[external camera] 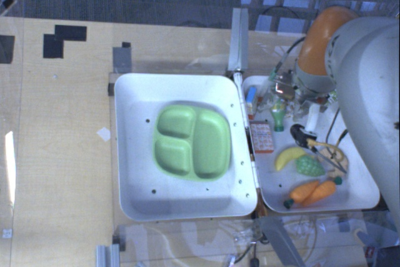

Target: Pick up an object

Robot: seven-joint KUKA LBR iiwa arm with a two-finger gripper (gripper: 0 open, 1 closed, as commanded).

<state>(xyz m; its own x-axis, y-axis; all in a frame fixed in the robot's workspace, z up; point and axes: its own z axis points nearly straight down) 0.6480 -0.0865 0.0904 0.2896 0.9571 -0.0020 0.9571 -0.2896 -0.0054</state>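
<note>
Green bottle [278, 116], small, upright near the far-left corner of the right bin [362, 200], just below the end effector [289, 92]. Probably light, rigid plastic, smooth and a little slippery; best pinched across the body, below the cap, to avoid tipping. Crowded by neighbours: blue item [251, 95] and red-printed card [262, 137] beside it, banana [288, 158] and green knobbly piece [309, 166] nearer, two carrots [311, 192] at the near edge. Left bin [134, 153] on the desk [56, 153] holding a green divided tray [192, 141]. State of the end effector: cannot tell, hidden in wrist clutter. Nothing seen held.
</note>
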